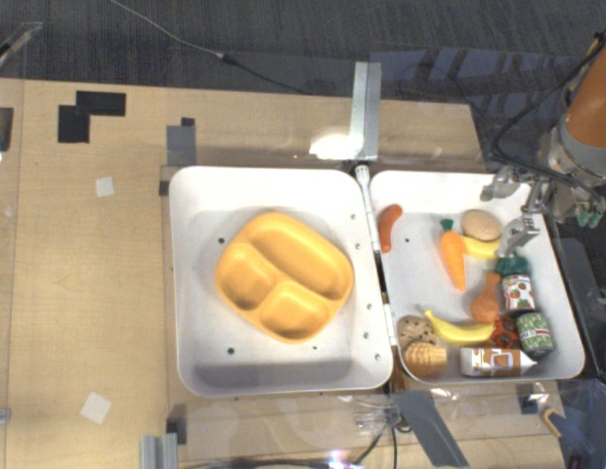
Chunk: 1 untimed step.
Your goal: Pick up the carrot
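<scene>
The carrot (454,259) is orange with a small green top and lies in the middle of the right bin (411,272), tip pointing toward the front. My gripper (521,213) hangs over the bin's back right corner, right of the carrot and apart from it, beside a tan bread roll (481,225). Nothing shows in its grasp. The arm's orange band (592,110) sits at the view's right edge.
The right bin also holds a red sausage (389,225), a banana (457,329), a cookie (415,328), two small cans (519,292) and a carton (494,362), crowded along the front and right. A yellow divided plate (283,274) lies in the left bin (200,360).
</scene>
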Tool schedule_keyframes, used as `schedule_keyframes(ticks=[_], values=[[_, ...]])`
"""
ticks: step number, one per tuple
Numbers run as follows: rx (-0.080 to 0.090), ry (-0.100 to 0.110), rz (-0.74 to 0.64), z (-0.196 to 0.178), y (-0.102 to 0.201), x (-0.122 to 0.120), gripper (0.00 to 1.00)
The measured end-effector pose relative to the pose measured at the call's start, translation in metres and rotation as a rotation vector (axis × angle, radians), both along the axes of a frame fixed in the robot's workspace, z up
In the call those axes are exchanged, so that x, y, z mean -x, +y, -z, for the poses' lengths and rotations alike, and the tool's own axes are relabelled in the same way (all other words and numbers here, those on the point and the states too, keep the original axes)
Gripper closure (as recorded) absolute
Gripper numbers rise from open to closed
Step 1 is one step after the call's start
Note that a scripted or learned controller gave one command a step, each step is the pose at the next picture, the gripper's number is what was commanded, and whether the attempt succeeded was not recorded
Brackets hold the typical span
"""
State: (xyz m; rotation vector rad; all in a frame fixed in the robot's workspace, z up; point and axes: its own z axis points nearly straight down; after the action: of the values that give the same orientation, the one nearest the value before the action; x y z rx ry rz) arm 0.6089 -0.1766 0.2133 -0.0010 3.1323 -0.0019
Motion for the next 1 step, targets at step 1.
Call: schedule_keyframes(ticks=[1], values=[[0.003, -0.008, -0.042, 0.1229, 0.0025, -0.0119, 0.00]])
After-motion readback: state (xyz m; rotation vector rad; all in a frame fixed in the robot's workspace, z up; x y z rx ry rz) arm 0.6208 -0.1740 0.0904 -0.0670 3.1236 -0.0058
